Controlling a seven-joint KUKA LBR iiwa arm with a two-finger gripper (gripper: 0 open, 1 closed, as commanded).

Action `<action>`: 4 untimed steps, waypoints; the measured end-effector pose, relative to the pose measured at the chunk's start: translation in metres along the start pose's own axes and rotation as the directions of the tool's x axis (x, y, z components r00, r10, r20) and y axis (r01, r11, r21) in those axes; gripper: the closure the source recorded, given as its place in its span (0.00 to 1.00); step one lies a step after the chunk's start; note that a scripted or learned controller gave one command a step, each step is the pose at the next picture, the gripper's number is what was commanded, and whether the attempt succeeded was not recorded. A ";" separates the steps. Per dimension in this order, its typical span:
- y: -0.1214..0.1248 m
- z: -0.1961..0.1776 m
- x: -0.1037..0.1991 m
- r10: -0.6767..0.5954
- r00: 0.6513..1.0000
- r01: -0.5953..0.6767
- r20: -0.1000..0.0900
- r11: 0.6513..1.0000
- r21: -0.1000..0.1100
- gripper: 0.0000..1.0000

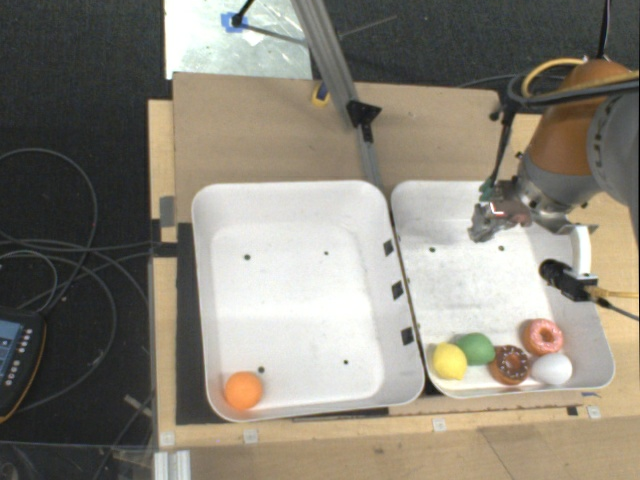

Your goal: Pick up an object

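A dark carpeted floor surrounded the brown tabletop, which carried two white bins side by side. The claw hung over the upper part of the right bin; whether it was apart or together could not be told. The objects clustered along that bin's lower edge: a yellow lemon, green fruit, chocolate doughnut, pink doughnut and white egg. An orange ball lay lower left in the left bin. A clean pick would probably mean descending squarely over one outlying piece, clear of its neighbours.
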State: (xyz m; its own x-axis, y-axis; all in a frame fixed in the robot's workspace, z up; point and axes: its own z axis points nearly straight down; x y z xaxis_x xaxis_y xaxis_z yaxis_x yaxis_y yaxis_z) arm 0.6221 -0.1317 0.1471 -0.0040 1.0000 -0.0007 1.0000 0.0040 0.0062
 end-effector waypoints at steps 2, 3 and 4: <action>-0.010 -0.098 0.000 -0.001 1.000 0.001 0.001 1.000 -0.001 1.00; -0.008 -0.114 0.000 -0.002 1.000 0.002 0.000 1.000 0.003 1.00; -0.035 -0.113 0.043 -0.005 1.000 0.005 -0.002 1.000 0.006 1.00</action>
State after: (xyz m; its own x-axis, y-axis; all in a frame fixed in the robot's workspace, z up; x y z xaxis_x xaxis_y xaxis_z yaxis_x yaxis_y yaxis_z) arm 0.5862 -0.0889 0.2597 -0.0085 1.0000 0.0017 1.0000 0.0085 -0.0001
